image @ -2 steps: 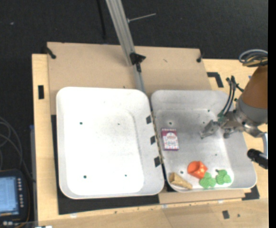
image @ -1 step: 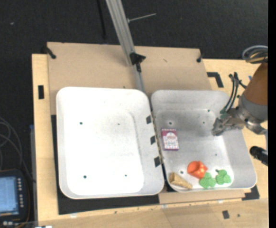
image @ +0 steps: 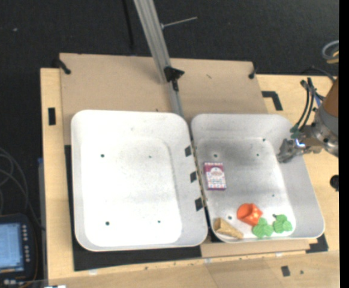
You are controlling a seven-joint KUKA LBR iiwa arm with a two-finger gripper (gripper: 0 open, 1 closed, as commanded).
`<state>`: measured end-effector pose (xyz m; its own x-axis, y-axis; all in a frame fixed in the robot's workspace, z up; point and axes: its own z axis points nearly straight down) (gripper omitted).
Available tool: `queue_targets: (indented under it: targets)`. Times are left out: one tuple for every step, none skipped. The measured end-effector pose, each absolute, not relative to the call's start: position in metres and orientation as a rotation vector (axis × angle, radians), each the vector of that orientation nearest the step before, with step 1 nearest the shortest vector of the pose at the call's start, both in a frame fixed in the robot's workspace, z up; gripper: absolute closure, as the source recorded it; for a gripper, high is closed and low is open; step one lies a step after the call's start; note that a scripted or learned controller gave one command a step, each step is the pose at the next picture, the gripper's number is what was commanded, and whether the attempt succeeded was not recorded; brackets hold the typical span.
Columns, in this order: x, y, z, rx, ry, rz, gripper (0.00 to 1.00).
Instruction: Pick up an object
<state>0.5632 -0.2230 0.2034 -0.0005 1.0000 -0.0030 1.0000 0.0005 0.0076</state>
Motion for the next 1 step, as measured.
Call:
queue_targets:
  targets:
    - [0.5639, -0.2244, 0.2163, 2.216, 2.223, 0.002, 1.0]
